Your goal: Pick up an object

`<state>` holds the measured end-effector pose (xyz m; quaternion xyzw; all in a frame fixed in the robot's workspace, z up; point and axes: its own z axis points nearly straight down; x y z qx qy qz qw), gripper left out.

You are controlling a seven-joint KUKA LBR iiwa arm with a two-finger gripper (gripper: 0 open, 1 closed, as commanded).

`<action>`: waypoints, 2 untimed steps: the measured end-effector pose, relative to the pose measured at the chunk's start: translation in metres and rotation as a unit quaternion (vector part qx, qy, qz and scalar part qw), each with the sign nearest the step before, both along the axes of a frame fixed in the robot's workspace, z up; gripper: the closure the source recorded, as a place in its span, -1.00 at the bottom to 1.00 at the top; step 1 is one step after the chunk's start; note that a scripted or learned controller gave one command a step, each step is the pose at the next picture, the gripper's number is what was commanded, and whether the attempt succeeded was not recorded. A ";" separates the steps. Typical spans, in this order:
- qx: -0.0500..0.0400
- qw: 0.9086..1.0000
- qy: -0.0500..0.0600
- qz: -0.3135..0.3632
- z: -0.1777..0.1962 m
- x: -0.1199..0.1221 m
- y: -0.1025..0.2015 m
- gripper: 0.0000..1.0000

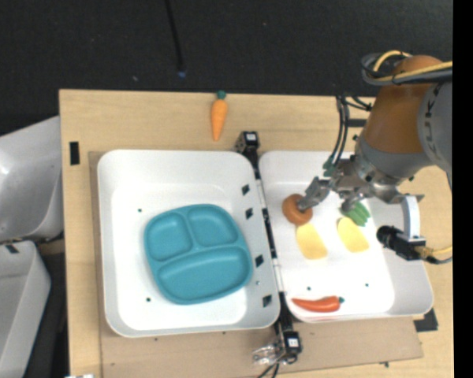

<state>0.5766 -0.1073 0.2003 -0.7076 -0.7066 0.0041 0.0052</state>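
My gripper (pixel 329 205) hangs low over the right bin (pixel 378 294), its fingers spread wide. One fingertip (pixel 306 205) rests on or just above a round brown-orange piece (pixel 294 212) at the bin's left side. The other fingertip (pixel 351 208) is by a green piece (pixel 360 211), which sits at the top of a yellow piece (pixel 352 236). Nothing sits between the fingers. A second yellow piece (pixel 311 242) lies just below the brown one. A red chilli pepper (pixel 317 304) lies at the bin's front edge.
The left bin (pixel 118 211) holds a blue divided plate (pixel 197 252). A toy carrot (pixel 218 116) lies on the wooden bench behind the bins. The arm's grey and orange body (pixel 398 124) covers the right bin's far right corner. A black cable fitting (pixel 394 240) sticks out by the bin's right wall.
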 end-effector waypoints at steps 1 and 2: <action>-0.001 1.000 -0.007 0.002 0.007 0.003 0.000 -1.00; -0.001 1.000 -0.004 0.000 -0.055 -0.002 -0.003 -1.00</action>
